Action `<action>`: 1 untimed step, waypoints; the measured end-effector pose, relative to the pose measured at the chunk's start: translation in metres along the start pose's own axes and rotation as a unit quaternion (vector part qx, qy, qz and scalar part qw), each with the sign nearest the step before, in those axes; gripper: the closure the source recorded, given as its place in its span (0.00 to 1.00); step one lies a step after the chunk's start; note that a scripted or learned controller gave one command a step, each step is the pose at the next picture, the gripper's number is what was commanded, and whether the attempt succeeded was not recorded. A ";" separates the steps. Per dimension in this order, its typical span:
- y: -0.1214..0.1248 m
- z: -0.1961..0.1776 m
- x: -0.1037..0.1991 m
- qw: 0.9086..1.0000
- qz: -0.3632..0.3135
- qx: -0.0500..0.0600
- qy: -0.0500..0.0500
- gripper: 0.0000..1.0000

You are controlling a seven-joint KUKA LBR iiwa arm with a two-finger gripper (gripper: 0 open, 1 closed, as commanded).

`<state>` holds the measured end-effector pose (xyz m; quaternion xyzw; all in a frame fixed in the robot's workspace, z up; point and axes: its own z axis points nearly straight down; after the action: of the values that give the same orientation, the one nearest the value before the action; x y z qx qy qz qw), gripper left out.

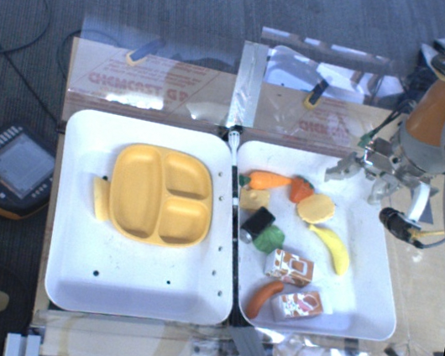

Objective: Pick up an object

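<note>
Cartons (296, 303) and sausage (263, 293) sit untouched at 6 o'clock; gripper (366, 169) hovers at the right bin's (375, 281) 1 o'clock, fingers spread, empty, so picking remains

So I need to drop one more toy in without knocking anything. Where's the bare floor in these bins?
Left bin: a bare strip runs in front of the yellow divided plate. Right bin: bare floor right of the banana, toward the near right corner. Its left half is crowded: carrot, broccoli, two cartons and sausage sit close together.
</note>
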<state>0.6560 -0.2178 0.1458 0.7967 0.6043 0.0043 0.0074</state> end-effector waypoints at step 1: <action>-0.001 -0.006 0.000 1.000 -0.001 0.003 -0.003 1.00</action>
<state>0.6553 -0.2176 0.1519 0.7962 0.6050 0.0002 0.0068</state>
